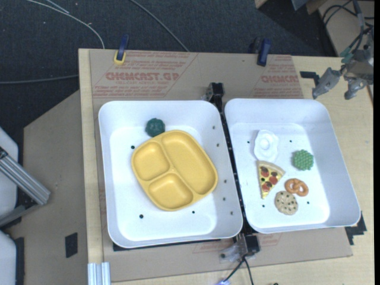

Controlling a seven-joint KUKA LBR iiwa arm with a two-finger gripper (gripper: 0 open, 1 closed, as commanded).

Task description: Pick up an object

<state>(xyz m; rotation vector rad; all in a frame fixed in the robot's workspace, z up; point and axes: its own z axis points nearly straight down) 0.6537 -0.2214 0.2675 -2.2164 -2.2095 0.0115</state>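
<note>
A pizza slice (269,179), cookie (286,203), pretzel (296,187) and green ball (303,160) lie at lower right. The claw (336,85), upper right, is spread wide, holding nothing.

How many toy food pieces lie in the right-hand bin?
5: fried egg at the top, green piece to its right, pizza slice in the middle, pretzel beside it, cookie nearest the front.
</note>
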